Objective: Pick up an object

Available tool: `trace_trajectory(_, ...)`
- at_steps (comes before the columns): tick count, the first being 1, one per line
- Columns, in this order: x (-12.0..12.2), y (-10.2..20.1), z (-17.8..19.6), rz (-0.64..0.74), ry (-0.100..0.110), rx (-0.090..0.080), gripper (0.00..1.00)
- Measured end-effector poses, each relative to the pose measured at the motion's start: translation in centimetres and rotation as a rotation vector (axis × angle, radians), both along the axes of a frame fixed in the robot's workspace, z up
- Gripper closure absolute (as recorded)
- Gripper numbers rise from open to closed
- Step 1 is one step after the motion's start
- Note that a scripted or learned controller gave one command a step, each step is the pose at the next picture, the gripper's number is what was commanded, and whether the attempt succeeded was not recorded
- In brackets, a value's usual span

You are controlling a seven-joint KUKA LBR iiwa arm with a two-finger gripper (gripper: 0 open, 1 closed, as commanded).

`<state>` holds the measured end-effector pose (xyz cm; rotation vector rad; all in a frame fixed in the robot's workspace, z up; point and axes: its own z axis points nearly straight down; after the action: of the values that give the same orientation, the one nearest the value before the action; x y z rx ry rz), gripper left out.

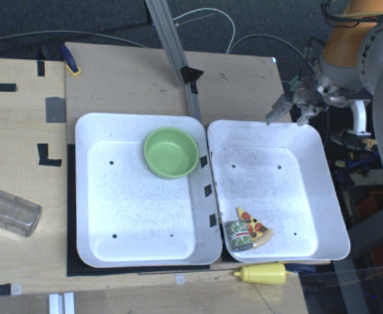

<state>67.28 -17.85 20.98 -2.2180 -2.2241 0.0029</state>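
**Jaws poised above the far corner of the right bin, nothing taken**

The jaws [288,112] of the grey arm [348,57] hang over the far right corner of the right shallow white bin [309,175]; two dark prongs point apart there with a gap between them, so they appear spread, and nothing lies between them. Candidate objects lie well apart from the jaws. A small flat printed packet with red, green and yellow markings [247,230] rests on the floor of the right bin, near its front left corner, close to the wall shared with the left shallow white bin [99,195]. A round pale green plastic bowl [171,152] sits upright in the left bin, near its far right corner. Judged by appearance, the packet is light, thin and probably pliable; it offers little height, so a pinch across its narrow width, pressed to the bin floor, seems most workable. The bowl looks rigid, light and smooth; its rim is the natural hold, one prong inside, one outside. A yellow squeeze bottle [263,273] lies on the tabletop [21,129] before the bins.
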Motion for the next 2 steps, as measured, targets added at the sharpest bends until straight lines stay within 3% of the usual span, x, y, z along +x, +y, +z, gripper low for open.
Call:
trace_trajectory(1, 0.0, 0.0, 0.0, 0.000, 0.000, -0.001, 0.00)
trace_trajectory(2, -0.3, 0.6, -4.5, 0.000, 0.004, 0.000, 0.00)
